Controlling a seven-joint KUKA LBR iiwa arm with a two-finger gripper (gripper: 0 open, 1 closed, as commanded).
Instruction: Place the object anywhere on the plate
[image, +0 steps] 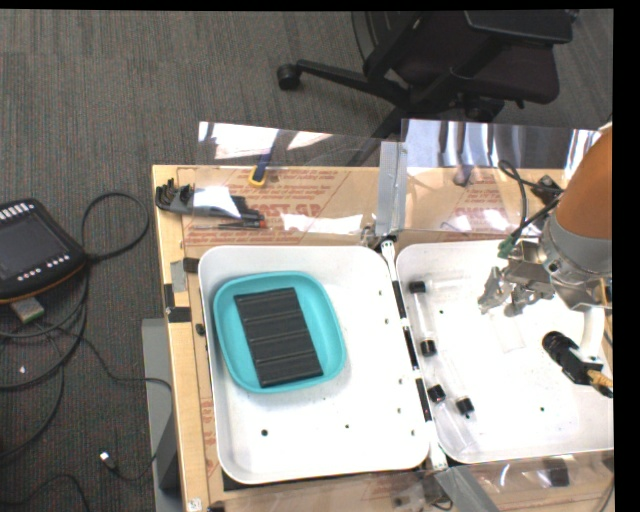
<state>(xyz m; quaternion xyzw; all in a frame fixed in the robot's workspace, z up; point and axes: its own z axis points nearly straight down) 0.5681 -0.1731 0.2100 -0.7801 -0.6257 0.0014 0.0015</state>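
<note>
A black ribbed rectangular object (278, 336) lies flat on the teal plate (228, 340), which sits in the left white bin (330, 440). It covers most of the plate's middle. My gripper (502, 297) hangs over the upper part of the right white bin (500, 420), far to the right of the plate. Its metal fingers (489, 295) stand apart and open, with nothing between them.
Small black clips (427, 347) sit along the divider between the bins. A clear shield (392, 195) rises behind both bins. On the bench's back left corner are a black tool and paper (205, 200). A pendant (30, 248) and cables lie on the carpet at left.
</note>
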